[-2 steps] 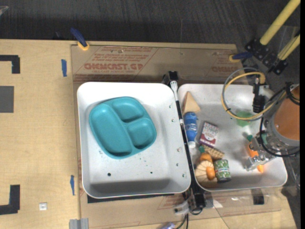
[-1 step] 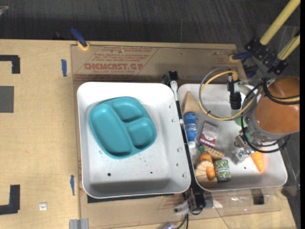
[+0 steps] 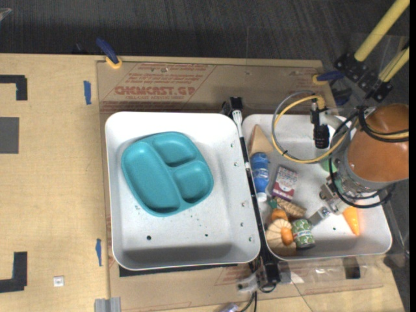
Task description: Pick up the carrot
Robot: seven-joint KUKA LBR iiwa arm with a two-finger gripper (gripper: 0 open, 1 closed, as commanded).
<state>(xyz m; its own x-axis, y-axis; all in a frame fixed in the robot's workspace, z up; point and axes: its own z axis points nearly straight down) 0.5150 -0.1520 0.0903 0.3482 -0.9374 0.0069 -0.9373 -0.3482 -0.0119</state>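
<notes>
The carrot [image 3: 351, 220], small and orange, lies on the floor of the right bin [image 3: 374, 242] near its right wall. My gripper [image 3: 327, 203] hangs low over the same bin, just left of the carrot and slightly above it in the view. The wrist with its orange band [image 3: 385, 151] covers much of the gripper. Nothing shows held in it.
A cluster sits left of the gripper: green can [image 3: 302, 233], small pumpkin [image 3: 279, 230], blue bottle [image 3: 260, 171], pink-and-white packet [image 3: 285, 182], tan cone [image 3: 260, 139]. A teal divided plate [image 3: 168, 171] lies in the left bin [image 3: 130, 239]. A yellow cable [image 3: 286, 112] loops over the right bin's back.
</notes>
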